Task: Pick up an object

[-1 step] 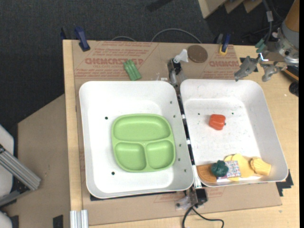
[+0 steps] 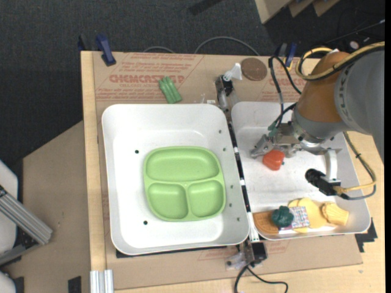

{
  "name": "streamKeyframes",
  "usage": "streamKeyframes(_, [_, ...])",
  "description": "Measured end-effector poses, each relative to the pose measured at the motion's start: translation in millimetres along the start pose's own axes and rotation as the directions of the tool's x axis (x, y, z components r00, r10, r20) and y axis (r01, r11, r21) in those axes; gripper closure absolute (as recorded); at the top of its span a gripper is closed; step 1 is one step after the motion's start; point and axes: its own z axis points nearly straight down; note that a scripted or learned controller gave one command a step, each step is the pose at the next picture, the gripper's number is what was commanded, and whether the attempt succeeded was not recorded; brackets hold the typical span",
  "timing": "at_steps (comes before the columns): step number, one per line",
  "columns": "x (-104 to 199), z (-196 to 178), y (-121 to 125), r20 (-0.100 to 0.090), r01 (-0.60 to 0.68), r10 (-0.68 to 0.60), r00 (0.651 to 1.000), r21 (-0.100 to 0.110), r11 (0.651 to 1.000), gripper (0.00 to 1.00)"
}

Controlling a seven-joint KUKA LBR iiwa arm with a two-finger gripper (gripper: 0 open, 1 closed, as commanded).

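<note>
the gripper (image 2: pixel 273 146) hangs low over the right bin (image 2: pixel 256 118), its fingers spread around the top of a red-orange object (image 2: pixel 274 159) near the bin's middle, not closed on it. if they close too high, the rounded piece could squirt free and roll toward the clutter along the front edge: a green toy (image 2: pixel 281 216) and yellow pieces (image 2: pixel 324 212).

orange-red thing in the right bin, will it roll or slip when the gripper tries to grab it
The orange-red object looks rounded and smooth, so it may roll on the right bin's flat floor or squirt from the fingers. It looks small, so probably light.
</note>
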Motion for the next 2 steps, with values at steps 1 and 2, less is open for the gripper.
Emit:
streamKeyframes(1, [-2.6, -18.2, 3.1, 0.003, -0.002, 0.002, 1.000, -0.010, 1.000, 1.00])
streamKeyframes(2, [-2.5, -17.6, 2.8, 0.003, -0.003, 0.003, 1.000, -0.009, 1.000, 0.00])
